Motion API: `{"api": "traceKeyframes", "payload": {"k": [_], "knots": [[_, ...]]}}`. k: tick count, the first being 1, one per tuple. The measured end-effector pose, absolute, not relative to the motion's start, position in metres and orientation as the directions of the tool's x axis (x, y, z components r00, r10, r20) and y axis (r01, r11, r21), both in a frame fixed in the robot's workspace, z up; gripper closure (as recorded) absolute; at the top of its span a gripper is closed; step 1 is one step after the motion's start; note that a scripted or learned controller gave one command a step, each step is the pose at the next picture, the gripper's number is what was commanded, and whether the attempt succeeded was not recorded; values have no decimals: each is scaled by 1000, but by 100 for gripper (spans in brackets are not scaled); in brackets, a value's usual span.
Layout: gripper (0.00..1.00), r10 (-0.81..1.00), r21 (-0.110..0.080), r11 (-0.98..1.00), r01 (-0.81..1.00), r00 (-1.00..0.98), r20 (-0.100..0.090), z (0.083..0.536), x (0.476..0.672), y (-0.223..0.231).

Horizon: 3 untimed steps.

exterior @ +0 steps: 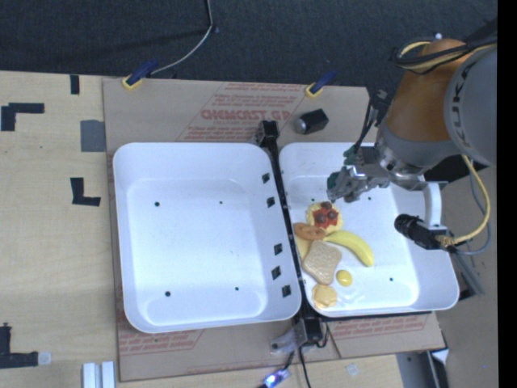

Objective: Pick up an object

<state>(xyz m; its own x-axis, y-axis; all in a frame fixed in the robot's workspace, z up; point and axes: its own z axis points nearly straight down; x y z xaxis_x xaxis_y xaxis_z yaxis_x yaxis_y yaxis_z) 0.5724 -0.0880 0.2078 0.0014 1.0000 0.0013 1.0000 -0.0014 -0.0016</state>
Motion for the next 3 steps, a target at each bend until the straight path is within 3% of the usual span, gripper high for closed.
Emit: {"api": "traceKeyframes", "payload": {"k": [1, 2, 3], "knots": [[100, 1000, -2, 5, 1000, -5, 1, 183, 605, -57], [100, 1000, -4, 2, 1000, -2, 0, 184, 580, -41], [100, 1000, 11, 9, 1000, -9, 1, 276, 629, 18]]}}
